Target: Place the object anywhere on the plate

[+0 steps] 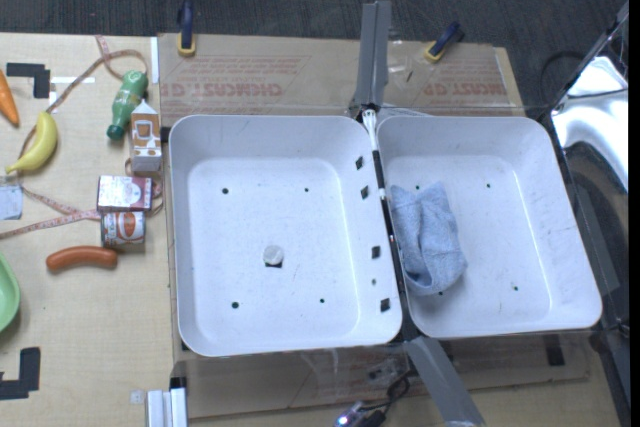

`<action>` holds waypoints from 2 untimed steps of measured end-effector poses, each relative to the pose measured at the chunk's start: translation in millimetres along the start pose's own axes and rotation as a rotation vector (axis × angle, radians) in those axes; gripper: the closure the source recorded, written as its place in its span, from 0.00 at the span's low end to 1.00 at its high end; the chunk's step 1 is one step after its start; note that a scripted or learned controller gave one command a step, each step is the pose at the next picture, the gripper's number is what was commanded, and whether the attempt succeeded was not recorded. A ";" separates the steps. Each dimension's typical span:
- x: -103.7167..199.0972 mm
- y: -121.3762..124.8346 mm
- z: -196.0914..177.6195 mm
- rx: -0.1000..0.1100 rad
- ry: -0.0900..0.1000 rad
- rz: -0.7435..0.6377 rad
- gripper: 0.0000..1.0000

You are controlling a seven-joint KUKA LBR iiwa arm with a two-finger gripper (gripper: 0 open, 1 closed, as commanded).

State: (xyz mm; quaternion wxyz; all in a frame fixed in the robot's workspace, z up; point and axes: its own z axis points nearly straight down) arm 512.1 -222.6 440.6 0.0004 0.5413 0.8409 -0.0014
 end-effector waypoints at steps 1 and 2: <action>-10.0 22.0 0.3 0.000 0.000 0.043 1.00; -6.7 15.7 0.6 0.001 0.003 0.090 1.00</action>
